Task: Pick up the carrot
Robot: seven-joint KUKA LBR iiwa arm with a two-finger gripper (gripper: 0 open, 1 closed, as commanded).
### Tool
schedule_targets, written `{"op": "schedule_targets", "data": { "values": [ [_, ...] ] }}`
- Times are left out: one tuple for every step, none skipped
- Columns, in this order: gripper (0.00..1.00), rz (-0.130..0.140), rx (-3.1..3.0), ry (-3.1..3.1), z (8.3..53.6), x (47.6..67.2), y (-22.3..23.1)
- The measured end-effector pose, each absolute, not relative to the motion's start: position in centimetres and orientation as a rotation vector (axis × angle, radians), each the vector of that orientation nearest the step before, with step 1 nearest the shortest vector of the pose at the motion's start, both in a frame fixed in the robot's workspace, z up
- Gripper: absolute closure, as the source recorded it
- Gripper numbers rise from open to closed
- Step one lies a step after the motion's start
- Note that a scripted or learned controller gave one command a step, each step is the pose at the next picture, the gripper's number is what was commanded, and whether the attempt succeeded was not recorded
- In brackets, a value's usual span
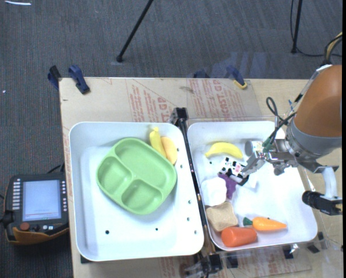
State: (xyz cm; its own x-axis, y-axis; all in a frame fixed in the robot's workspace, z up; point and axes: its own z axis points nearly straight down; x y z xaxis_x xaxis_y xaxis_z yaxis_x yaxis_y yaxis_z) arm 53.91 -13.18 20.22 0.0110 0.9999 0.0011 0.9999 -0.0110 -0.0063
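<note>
The carrot (269, 225) is orange with a small green top pointing left. It lies flat near the front edge of the right bin (289, 197). My gripper (249, 165) hangs over the middle of that bin, well behind the carrot and to its left. It sits just above a small black-and-white toy (232, 171) and beside a yellow banana (224, 150). The grey arm with its orange band (320, 106) reaches in from the right. Nothing shows as held.
In the right bin a white piece (214, 191), a purple piece (231, 186), a bread slice (221, 216) and a red-orange piece (238, 236) crowd the carrot's left side. The left bin (86, 225) holds a green divided plate (136, 175) and two yellow pieces (163, 146).
</note>
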Motion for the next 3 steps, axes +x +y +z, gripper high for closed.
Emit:
{"op": "schedule_targets", "data": {
  "values": [
    [0.00, 0.012, -2.160, -2.261, 9.7, 47.1, -17.9],
    [0.00, 0.000, -1.871, -2.516, 8.6, 47.6, -17.8],
    [0.00, -0.002, -1.543, -2.735, 8.7, 47.7, -21.0]
  ]
}}
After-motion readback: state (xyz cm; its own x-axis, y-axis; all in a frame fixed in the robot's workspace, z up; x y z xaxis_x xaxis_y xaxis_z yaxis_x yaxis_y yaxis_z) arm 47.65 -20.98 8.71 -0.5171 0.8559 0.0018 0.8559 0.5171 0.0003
